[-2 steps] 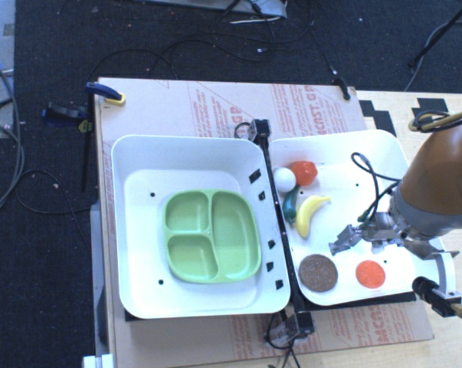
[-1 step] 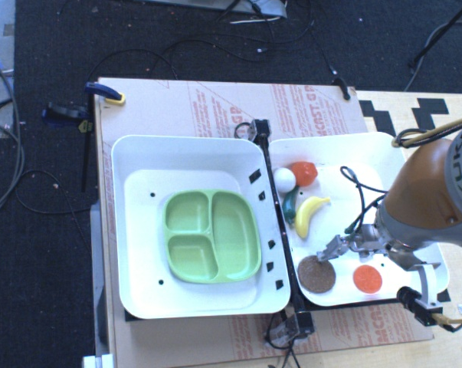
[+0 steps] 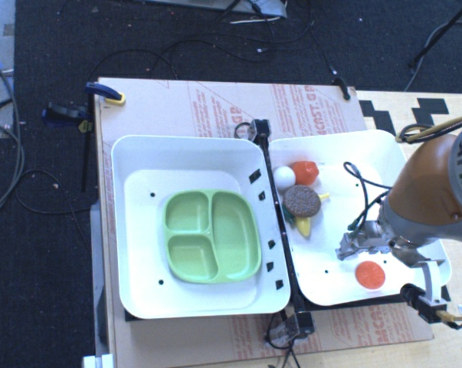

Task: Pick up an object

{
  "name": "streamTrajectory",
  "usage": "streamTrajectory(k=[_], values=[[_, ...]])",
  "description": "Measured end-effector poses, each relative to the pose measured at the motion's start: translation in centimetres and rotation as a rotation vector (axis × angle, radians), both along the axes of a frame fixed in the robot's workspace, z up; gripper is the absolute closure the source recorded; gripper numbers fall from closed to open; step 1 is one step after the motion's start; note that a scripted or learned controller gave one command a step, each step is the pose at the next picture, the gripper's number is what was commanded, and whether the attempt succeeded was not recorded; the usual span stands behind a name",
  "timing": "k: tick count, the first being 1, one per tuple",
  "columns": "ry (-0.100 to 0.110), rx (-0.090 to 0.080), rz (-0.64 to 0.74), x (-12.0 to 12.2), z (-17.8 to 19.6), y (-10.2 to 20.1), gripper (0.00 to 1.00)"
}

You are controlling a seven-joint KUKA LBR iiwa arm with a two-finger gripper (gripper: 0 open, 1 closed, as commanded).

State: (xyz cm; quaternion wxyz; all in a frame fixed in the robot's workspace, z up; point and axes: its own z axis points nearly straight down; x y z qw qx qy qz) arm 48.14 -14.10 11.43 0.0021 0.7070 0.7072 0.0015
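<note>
In the right bin (image 3: 334,148) lie a white ball (image 3: 283,176), a red-orange object (image 3: 305,172), a brown round disc (image 3: 301,201) over a yellow piece (image 3: 304,224), and an orange round piece (image 3: 370,274) near the front. My gripper (image 3: 358,245) hangs low over the right bin's floor, just above and left of the orange piece, right of the brown disc. Nothing shows between its fingers. The arm's orange band (image 3: 437,182) and grey wrist cover the bin's right side.
The left bin (image 3: 139,205) holds a green three-compartment plate (image 3: 212,234). A black divider with clips (image 3: 273,213) runs between the bins. Cables trail over the right bin's back and the dark floor around the bench.
</note>
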Motion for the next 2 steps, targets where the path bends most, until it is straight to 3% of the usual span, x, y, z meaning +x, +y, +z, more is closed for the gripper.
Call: streamTrajectory(k=[2], values=[[0.002,0.0,0.0,0.9,8.6,-0.6,1.0]])
